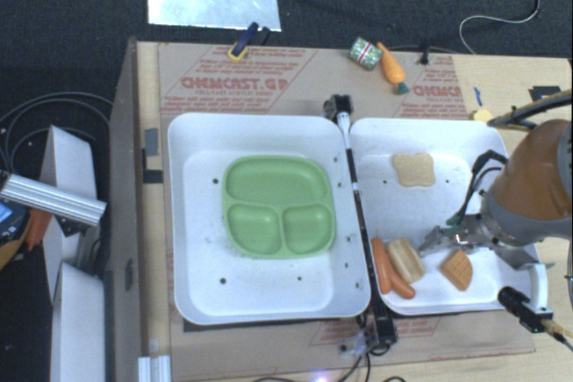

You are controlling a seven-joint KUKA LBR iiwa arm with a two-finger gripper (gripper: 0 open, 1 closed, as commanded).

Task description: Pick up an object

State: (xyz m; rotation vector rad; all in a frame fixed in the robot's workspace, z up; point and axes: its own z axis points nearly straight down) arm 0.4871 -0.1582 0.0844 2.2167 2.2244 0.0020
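Note:
The right bin [466, 134] holds a pale slice of toast [414, 169] near its back. A hot dog in a bun [397, 264] lies at the front left, with an orange-brown cracker [457, 269] to its right. My gripper [449, 238] hangs low over the bin floor, just above the gap between the hot dog and the cracker. It sits close to both. I see nothing held in it. The grey arm with its orange band [537, 170] reaches in from the right.
The left bin [192, 192] carries a green three-part tray [277, 204]. Behind the bins on the cardboard lie a toy carrot [392, 67], a small green can [364, 52] and a yellow-blue clip [243, 42]. A black divider [354, 183] separates the bins.

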